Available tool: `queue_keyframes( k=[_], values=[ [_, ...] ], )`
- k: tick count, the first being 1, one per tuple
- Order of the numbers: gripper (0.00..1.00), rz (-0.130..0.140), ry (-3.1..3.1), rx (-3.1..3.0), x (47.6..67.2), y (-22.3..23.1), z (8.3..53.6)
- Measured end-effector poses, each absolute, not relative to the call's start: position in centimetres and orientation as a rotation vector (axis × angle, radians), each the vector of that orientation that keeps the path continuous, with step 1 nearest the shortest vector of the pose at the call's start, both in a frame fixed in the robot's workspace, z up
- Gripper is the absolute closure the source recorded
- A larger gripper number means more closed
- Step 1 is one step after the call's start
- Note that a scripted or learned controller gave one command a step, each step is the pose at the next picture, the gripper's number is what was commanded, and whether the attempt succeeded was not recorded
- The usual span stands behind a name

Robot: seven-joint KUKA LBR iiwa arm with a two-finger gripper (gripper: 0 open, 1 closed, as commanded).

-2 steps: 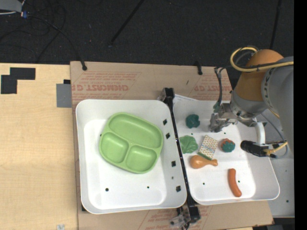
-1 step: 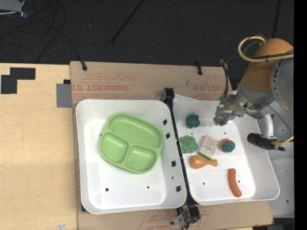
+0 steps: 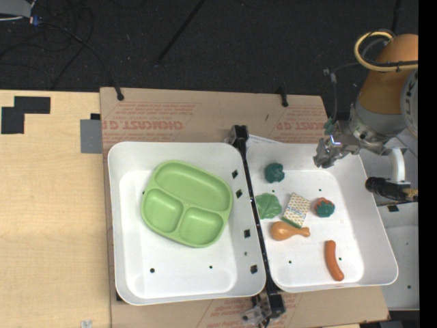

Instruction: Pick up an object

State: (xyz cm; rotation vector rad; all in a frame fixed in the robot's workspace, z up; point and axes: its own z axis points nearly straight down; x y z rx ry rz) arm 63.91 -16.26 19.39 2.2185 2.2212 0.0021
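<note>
Where seen, gripper (image 3: 328, 154) hangs over right bin (image 3: 369, 203) rim.

Bench (image 3: 48, 203): pale wood-coloured top, running from the left edge of the view under the bins.

- Black patches (image 3: 24, 111), stepped in shape, flat on the bench near its far left edge.
- Grey patch (image 3: 89, 135), upright rectangle, just beside the left edge of the cardboard.
- Cardboard sheet (image 3: 205, 118), brown with red printed lettering, lying flat on the bench; its far edge carries two small dark clips, its near edge shows below the bins.
- Left bin (image 3: 126, 279), shallow, white, resting on the cardboard.
- Right bin (image 3: 372, 265), shallow, white, resting on the cardboard, touching the left bin along a dark central divider (image 3: 249, 203).
</note>
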Motion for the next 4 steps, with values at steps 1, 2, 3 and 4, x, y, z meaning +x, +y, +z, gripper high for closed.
queue_keyframes(
  k=[1,2,3,4],
  values=[
    [1.00,-0.003,2.229,2.220,63.3,-11.3,18.9],
    [1.00,-0.002,2.230,2.220,63.1,-6.4,19.1],
    [1.00,-0.001,2.230,2.219,61.5,-1.5,20.9],
    [1.00,-0.003,2.231,2.219,59.5,3.8,21.9]
  ],
)
